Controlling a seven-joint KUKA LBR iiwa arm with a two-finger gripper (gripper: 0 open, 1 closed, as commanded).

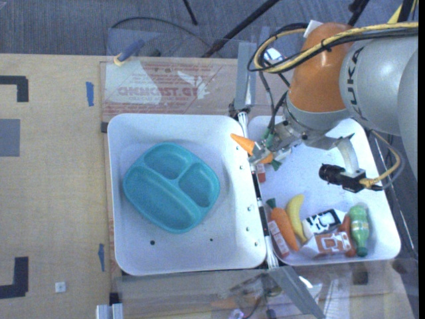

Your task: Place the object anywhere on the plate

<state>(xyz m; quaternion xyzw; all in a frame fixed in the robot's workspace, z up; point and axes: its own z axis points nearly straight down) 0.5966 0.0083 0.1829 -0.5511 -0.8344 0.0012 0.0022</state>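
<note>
Orange toy carrot [242, 142] sits pinched in my gripper [260, 150], right over the rim between the 2 bins. Teal plate [171, 186] is in the left bin. I should keep it up high & go left, w/ no bump on the rim

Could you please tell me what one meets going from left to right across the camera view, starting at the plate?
Blue plate → small carrot at the gripper → banana → green bottle.
</note>
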